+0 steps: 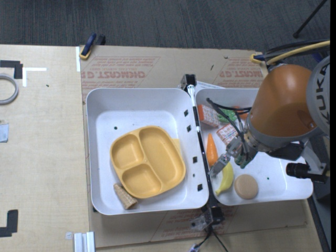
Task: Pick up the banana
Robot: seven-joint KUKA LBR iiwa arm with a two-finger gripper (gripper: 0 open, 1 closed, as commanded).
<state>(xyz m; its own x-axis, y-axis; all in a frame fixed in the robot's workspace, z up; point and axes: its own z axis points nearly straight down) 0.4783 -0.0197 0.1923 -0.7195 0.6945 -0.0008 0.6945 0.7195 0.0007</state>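
Two shallow white bins sit side by side on the bench, and the arm (283, 106), grey with a broad orange band above the wrist, reaches over the right bin (278, 190) from the right. Its bulk covers much of that bin's upper half. The left bin (100, 156) lies well to the left of the gripper, across the clipped rims where the two bins meet.

The next largest thing is a yellow divided plate (147, 161) with three compartments, resting in the left bin, well apart from the gripper on its left. At the plate's lower left corner a small tan waffle-textured piece (125, 196) lies touching the plate's edge.

The gripper (223, 163) hangs low in the right bin's left part, its fingers pointing down and to the left. They appear slightly parted, with the upper end of the banana (226, 178) right at their tips; whether they actually grip it I cannot tell.

The banana lies directly below the gripper, curving down toward the bin's near left corner. A round tan bun-like item (246, 187) sits just to the lower right of the gripper, beside the banana. An orange carrot-like piece (211, 150) stands just to the gripper's upper left, and some red-and-white packets (223, 130) lie above it, partly under the arm.
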